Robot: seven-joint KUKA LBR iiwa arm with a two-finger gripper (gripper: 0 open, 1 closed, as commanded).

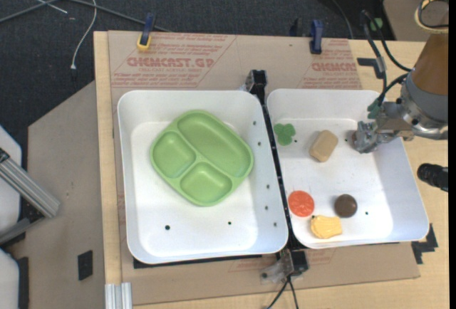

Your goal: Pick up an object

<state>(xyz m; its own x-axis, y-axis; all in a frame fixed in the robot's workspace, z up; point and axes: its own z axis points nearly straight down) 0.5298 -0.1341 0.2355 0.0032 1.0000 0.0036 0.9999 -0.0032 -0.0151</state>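
From above, two shallow white plastic bins sit side by side on a brown cardboard sheet printed with red lettering and held at its far edge by two blue-and-yellow clamps.

The left bin has glossy walls and rounded corners. In it lies a light green plate, a smooth rounded square divided into three compartments and turned at a slant.

The right bin holds five small items. At its ten o'clock corner is a dark green clover-like piece. Just toward three o'clock from it lies a tan block with softened edges, like a bread roll. Along the near edge, toward seven o'clock, an orange-red disc lies flat, touching a yellow lumpy piece at its five o'clock. A dark brown ball sits just beside the yellow piece, at its one o'clock.

The grey metal gripper hangs low at the bin's two o'clock side, near the tan block but apart from it. Nothing is seen between its fingers; how far they are parted I cannot tell.
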